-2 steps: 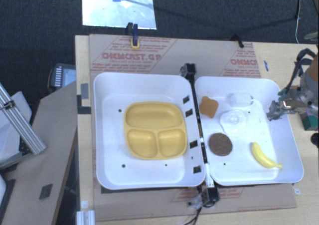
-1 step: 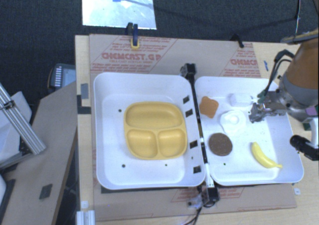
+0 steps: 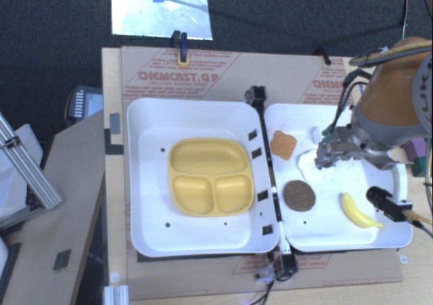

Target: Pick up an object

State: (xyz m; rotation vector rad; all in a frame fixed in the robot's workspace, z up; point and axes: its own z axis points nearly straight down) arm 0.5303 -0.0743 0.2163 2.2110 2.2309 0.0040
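Nearest, toward the front of the right bin (image 3: 338,244), lies a banana (image 3: 358,212), with a brown disc (image 3: 298,196) just left of it, near the divider. Beside them, in the left bin (image 3: 145,161), sits a yellow tray (image 3: 208,176). Farther back the gripper (image 3: 323,160) hangs over the middle of the right bin, between disc and banana but behind both; whether it is open or closed I cannot tell. Beyond it, to the left, rests an orange piece (image 3: 283,145).

Nothing appears to be held, so the pick is not yet done. The disc and orange piece look flat and hard to pinch. The banana seems the better target: centre over its middle, close across its narrow width, then lift straight up.
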